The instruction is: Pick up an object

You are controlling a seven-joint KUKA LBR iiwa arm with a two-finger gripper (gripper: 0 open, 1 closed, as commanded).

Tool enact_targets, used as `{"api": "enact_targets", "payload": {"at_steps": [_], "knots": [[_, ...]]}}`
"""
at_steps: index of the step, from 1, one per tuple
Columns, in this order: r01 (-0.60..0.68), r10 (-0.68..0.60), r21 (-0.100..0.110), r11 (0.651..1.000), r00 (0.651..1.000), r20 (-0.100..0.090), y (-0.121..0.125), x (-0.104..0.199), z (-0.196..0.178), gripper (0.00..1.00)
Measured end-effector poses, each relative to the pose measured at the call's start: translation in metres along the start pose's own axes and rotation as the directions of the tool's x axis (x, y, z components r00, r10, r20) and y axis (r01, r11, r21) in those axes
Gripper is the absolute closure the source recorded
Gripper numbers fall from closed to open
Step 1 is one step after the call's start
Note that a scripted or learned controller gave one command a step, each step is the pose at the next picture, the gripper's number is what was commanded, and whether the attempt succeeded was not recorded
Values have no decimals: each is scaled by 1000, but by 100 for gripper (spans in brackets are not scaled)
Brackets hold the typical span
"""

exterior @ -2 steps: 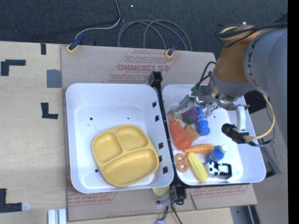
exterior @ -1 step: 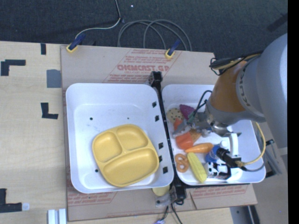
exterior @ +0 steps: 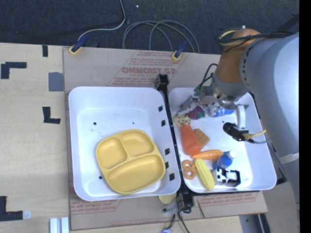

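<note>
Dark carpet and looped cables are framing a pale bench (exterior: 29, 130) carrying two white bins, with the arm reaching into the right one.

Reaching in from the right, the grey arm (exterior: 272, 81) is lowering its gripper (exterior: 206, 101) over the far end of the right bin (exterior: 262, 178), just above a purple item (exterior: 197, 113) and a small blue-and-white piece (exterior: 221, 112); whether the jaws are spread or pinching, I cannot tell. Toy food is crowding that bin: an orange bottle (exterior: 189, 140), a carrot (exterior: 208, 155), a corn cob (exterior: 205, 174), a pretzel (exterior: 188, 169) and a black-and-white cow figure (exterior: 227, 177). With the pieces lying touching one another, I am judging that the jaws could nudge neighbours aside or close on nothing. A yellow divided plate (exterior: 130, 160) is resting in the left bin (exterior: 80, 110).
</note>
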State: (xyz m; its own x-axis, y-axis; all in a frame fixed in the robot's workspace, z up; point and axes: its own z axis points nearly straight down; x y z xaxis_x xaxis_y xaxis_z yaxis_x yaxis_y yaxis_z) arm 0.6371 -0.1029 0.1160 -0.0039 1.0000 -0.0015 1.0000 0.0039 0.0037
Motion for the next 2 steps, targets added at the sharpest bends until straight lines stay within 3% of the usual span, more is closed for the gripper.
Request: {"api": "enact_targets", "payload": {"at_steps": [1, 2], "knots": [[-3, 3, 0, 1000, 1000, 1, -38, -4, 33, 0], [-6, 6, 29, 1000, 1000, -2, 29, -2, 35, 0]]}}
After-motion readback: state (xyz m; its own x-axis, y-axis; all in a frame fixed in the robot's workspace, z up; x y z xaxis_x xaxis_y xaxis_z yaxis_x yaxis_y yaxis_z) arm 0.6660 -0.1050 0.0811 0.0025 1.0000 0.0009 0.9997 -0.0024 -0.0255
